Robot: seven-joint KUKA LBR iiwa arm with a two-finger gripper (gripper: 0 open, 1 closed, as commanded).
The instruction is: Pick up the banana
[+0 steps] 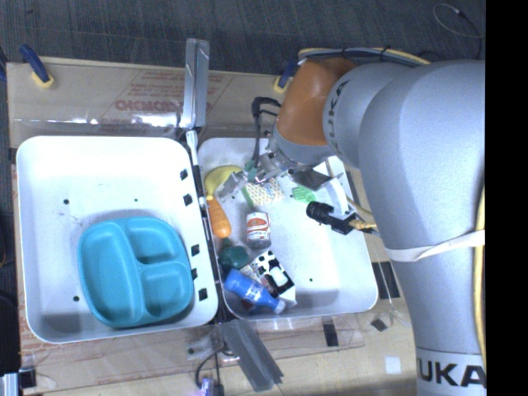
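Observation:
The yellow banana lies at the back left corner of the right bin, close to the divider wall. My gripper hangs low over that corner, right beside the banana's right end and partly covering it. The grey arm with its orange band comes in from the right and hides the back right part of the bin. Whether anything sits in the gripper is not visible.
In the right bin lie an orange carrot, a small can, a speckled packet, a green piece, a dark green item, a black-and-white object and a blue bottle. The left bin holds a blue divided plate.

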